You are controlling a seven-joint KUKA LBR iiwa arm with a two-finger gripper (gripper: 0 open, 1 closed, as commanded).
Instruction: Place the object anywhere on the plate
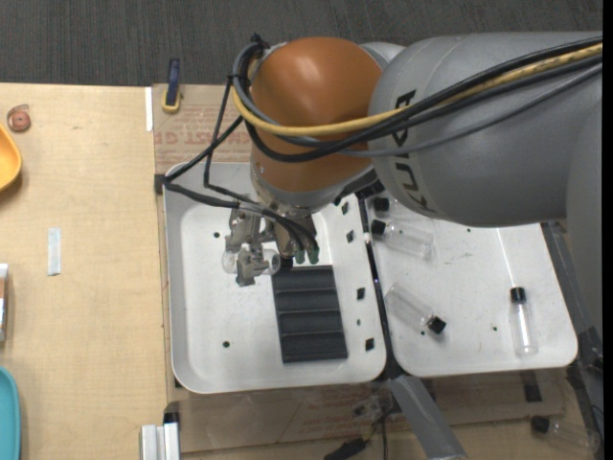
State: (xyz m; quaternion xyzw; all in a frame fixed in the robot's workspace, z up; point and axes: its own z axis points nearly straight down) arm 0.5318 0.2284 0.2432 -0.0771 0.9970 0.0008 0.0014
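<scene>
Camera view. The arm (460, 113) enters from 3 o'clock, its orange band (311, 94) above the left bin (196, 353). The jaws (251, 262) hang at the bin's centre, just at 9 o'clock of a black ribbed plate (308, 314); whether they are spread or pressed together cannot be told. White floor lies bare toward 7 o'clock. Clear vials (520, 319) lie in the right bin (479, 353), well apart.
</scene>
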